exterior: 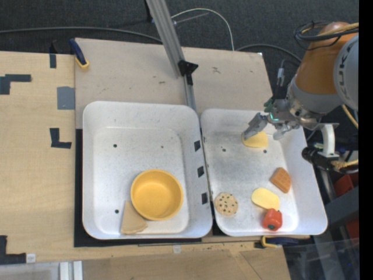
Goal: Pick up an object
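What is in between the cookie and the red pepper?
In the camera view, a yellow oval piece lies between the cookie and the red pepper, sitting just above the pepper.

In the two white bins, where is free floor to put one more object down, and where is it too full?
Left bin: bare upper half, above the yellow bowl. Right bin: bare middle strip between the pincer and the cookie. Crowded: the right bin's lower right, around the red pepper.

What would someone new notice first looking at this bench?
Probably the yellow bowl in the left bin, bright against the white. Next, the grey and orange arm at the right, its end effector down at a pale yellow piece near the back of the right bin.
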Available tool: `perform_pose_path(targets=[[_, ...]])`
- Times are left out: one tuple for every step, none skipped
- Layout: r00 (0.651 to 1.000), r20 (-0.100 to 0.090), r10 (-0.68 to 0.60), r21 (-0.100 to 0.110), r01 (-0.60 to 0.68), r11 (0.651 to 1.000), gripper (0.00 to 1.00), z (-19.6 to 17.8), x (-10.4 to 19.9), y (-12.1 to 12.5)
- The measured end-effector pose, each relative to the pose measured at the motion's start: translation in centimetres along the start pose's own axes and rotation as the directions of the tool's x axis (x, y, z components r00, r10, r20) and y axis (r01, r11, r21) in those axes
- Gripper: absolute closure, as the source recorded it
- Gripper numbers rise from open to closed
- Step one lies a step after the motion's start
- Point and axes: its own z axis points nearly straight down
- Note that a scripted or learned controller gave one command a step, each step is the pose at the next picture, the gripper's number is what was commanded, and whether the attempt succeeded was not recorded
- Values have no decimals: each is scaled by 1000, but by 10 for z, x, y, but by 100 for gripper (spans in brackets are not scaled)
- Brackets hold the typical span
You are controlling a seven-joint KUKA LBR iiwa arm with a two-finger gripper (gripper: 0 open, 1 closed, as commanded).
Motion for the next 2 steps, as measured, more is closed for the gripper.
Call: perform_pose_path(targets=[[1000,1,2,6,-2,1000,0,61,-7,1],[1000,0,1,7,-1,1000,0,115,-6,-1]])
